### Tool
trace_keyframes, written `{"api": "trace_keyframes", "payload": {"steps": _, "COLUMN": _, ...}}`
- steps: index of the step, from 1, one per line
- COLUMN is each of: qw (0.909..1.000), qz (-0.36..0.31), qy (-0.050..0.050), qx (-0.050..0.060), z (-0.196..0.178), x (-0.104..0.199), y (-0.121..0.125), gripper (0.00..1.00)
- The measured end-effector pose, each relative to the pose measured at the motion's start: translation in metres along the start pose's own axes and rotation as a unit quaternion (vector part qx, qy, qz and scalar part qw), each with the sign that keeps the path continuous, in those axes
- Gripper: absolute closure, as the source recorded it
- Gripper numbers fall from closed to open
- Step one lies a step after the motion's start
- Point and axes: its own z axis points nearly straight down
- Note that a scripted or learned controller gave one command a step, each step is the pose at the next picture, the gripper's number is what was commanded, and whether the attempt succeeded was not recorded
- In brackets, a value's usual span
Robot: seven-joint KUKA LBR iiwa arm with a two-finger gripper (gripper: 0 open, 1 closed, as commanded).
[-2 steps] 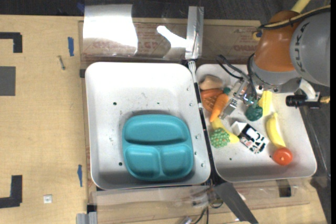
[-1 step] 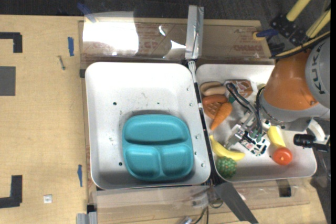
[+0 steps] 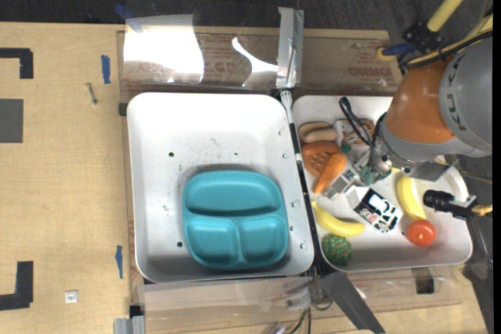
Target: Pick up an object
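Camera view: end effector [image 3: 350, 177] is low in the right bin [image 3: 448, 250], touching or just beside the toy carrot [image 3: 329, 170] (hard to say which), & I can't tell if it's released or clenched. Nearby: front banana [image 3: 340, 221], rear banana [image 3: 410, 195], tomato [image 3: 421, 232], black-and-white box [image 3: 376, 210]. Left bin [image 3: 149, 168] holds a teal divided plate [image 3: 235, 219].

A robotics lab: plywood bench [image 3: 55, 168], 2 white bins [image 3: 211, 129], toy food [image 3: 340, 223], an industrial arm [image 3: 438, 105].
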Motion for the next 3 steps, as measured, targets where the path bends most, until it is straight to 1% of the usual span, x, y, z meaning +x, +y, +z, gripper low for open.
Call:
{"api": "trace_keyframes", "payload": {"steps": 1, "qw": 0.9991, "qz": 0.025, "qy": 0.024, "qx": 0.025, "z": 0.003, "x": -0.047, "y": 0.052, "gripper": 0.00}}
{"api": "trace_keyframes", "payload": {"steps": 2, "qw": 0.9998, "qz": 0.022, "qy": 0.001, "qx": 0.002, "z": 0.001, "x": -0.028, "y": 0.034, "gripper": 0.00}}
{"api": "trace_keyframes", "payload": {"steps": 3, "qw": 0.9999, "qz": 0.013, "qy": 0.000, "qx": 0.002, "z": 0.001, "x": -0.028, "y": 0.035, "gripper": 0.00}}
